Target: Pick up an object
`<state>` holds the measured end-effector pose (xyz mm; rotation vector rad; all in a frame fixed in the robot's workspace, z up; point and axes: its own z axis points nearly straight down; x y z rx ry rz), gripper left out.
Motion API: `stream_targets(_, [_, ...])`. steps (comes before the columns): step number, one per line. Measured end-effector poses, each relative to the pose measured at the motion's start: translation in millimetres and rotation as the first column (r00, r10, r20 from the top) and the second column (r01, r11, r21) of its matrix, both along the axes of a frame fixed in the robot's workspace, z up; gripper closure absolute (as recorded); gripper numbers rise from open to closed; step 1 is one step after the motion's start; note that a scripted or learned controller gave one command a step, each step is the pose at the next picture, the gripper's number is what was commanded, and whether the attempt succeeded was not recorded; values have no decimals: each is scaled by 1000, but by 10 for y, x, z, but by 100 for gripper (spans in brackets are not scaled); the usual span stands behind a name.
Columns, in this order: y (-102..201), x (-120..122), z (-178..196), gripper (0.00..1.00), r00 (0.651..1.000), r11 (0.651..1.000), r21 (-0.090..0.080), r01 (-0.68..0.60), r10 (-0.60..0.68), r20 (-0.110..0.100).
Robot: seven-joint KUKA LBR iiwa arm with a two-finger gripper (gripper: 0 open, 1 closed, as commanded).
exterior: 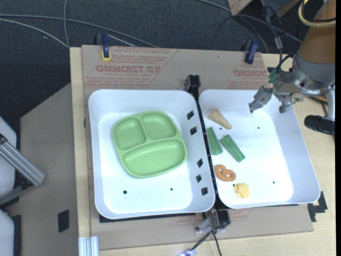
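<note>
My gripper hangs over the far right part of the right bin, fingers spread and nothing between them. In that bin, along its left side, lie a tan cone-shaped piece, two green sticks, an orange pretzel-like ring and a small yellow lump. The cone is the nearest of these, to the lower left of the gripper. All lie apart from the fingers.
The left bin holds a green divided plate. A black divider with clips runs between the bins. Blue clamps sit on the cardboard at the back. Cables cross the dark floor behind.
</note>
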<state>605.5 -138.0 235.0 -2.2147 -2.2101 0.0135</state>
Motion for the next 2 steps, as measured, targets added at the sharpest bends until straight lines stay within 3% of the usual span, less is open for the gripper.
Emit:
stream_targets(1, [4,25,82,0,1000,1000,-2,-3,3,14])
stream_targets(2, [-14,-24,-344,0,1000,1000,-1,-1,2,11])
